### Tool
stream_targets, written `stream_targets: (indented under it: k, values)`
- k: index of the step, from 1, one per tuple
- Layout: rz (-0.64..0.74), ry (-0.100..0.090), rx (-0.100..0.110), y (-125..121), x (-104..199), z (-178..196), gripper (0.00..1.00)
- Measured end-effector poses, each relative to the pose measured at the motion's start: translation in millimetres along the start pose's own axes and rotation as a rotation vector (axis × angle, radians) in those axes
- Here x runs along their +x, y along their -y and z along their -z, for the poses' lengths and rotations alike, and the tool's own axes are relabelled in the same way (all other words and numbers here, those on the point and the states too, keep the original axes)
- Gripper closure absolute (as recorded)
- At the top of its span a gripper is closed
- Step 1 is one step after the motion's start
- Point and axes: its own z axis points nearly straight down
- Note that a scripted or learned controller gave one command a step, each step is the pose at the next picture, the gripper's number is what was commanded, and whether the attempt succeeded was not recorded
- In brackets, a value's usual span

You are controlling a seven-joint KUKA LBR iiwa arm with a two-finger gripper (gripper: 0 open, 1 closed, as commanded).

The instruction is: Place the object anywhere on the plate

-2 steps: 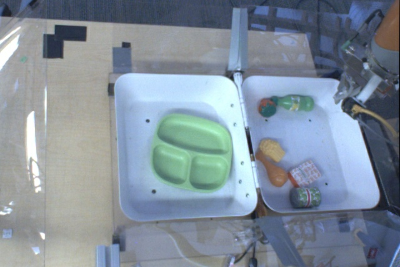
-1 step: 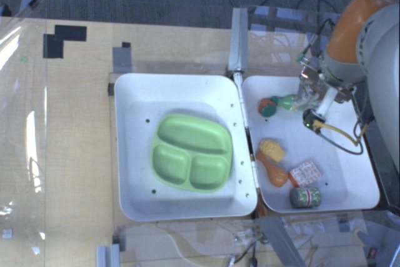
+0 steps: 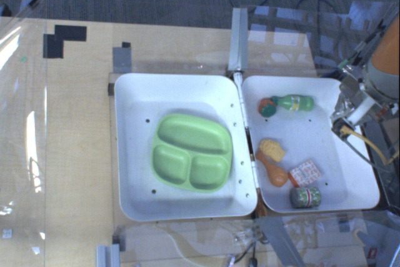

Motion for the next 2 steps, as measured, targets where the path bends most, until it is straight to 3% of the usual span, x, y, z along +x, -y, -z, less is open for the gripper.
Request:
stream_targets:
  k: [1,2]
  values:
    - [-0.046,-0.002,-0.003,19.3,45.3,112.7,1.00]
    - [-0.225,-0.001,-0.002,13.1,109.1,180.0,1.00]
